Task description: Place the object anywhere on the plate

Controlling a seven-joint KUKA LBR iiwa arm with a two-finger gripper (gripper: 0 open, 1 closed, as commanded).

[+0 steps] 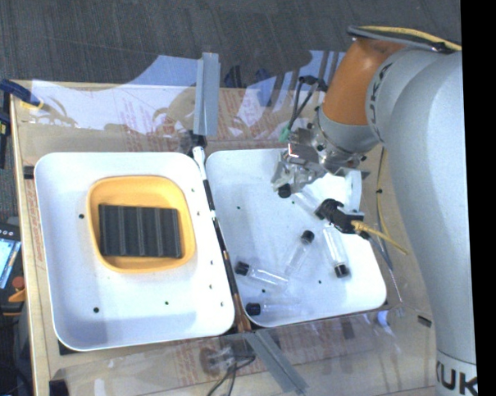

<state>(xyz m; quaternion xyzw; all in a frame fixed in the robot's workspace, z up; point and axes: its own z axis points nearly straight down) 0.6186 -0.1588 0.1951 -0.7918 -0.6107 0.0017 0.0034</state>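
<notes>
The arm is reaching in from three o'clock, its hand (pixel 290 176) hovering over the twelve o'clock part of the right bin (pixel 249 226); whether it is clamped on anything cannot be told. Clear tubes with black caps (pixel 300 252) are lying scattered toward the five o'clock part of that bin, apart from the hand. At nine o'clock, the left bin (pixel 63 283) is carrying a yellow plate (pixel 139 190) bearing a dark ribbed insert (pixel 141 230).
</notes>
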